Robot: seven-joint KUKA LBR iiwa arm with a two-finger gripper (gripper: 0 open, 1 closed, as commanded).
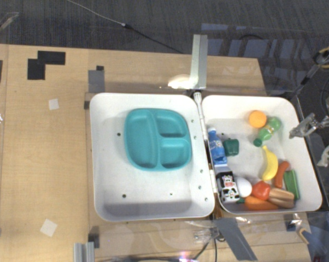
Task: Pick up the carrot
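Note:
The carrot (256, 203) is a smooth orange piece lying flat against the front wall of the right bin (295, 111). A red toy tomato (261, 190) and a tan bread roll (281, 197) press against it from behind and partly cover its right end. A white egg (244, 188) sits just to its left.
The right bin also holds a banana (270, 164), an orange ball (257, 119), a green pear (267, 131), a blue bottle (216, 146), a dark green block (230, 146) and a red-orange stick (282, 171). A teal divided plate (157, 138) lies in the left bin (107, 162).

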